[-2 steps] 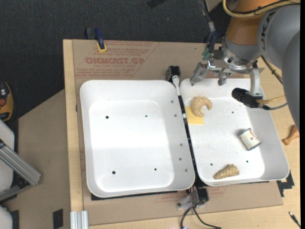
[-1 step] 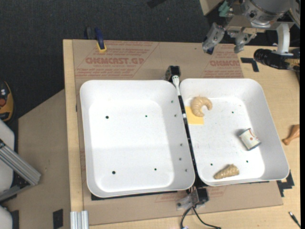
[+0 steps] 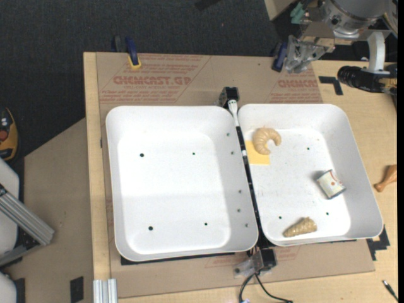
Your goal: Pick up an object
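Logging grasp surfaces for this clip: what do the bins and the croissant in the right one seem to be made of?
The bins look like thin moulded plastic, smooth and glossy white: rounded corners, soft sheen. The croissant looks like a plastic or rubber toy, tan with a slight shine; real pastry can't be ruled out.

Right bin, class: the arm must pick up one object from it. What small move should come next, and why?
Probably bring the tool forward and down over the right bin, towards the croissant-shaped piece. The tool hangs beyond the bin's far edge, above the board, with nothing between its fingers, and that piece lies nearest to it.
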